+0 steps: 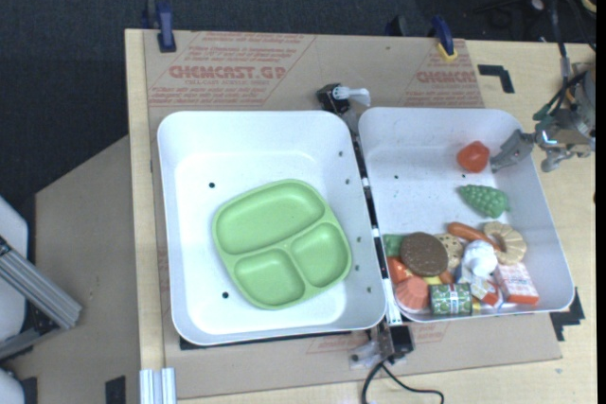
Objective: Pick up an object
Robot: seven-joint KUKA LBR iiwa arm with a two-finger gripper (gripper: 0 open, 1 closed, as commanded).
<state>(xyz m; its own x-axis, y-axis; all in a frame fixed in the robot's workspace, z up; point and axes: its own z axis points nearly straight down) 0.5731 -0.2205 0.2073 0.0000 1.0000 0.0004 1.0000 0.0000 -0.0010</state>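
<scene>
Jaws look spread and hold nothing, my gripper (pixel 528 147) parked at the right bin (pixel 417 132) rim just beside the tomato (pixel 472 156), nearest loose target clear of the food pile (pixel 459 274).

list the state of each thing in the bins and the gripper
green tray: flat in the left bin, compartments bare
red ball: loose in the right bin
green grapes: lying loose
toy food pile: heaped at the near end
gripper: at the right bin's rim, holding nothing
</scene>
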